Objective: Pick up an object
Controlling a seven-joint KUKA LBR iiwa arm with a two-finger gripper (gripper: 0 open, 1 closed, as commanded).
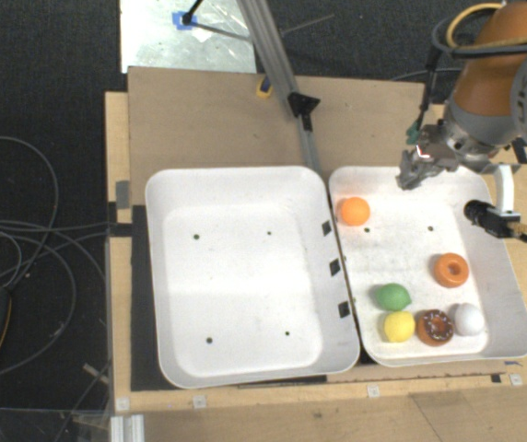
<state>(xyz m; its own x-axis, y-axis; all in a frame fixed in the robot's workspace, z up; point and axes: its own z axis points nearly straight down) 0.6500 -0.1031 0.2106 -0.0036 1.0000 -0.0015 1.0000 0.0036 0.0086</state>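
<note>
While a yellow ball point(398, 327), chocolate donut point(434, 327) and white ball point(468, 319) line the right bin's point(512, 288) near edge, the orange ball point(353, 212) lies farther back, left of the pincer point(414, 175), whose state I cannot tell.

Gripper point(415, 175) above the right bin's point(402, 205) far edge.
Orange ball point(353, 212) lies left of it; five objects cluster near.

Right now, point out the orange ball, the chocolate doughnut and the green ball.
orange ball point(353, 212): camera view, middle of its top.
chocolate doughnut point(434, 327): camera view, its iced ring beside the hole.
green ball point(392, 296): camera view, its centre.
</note>
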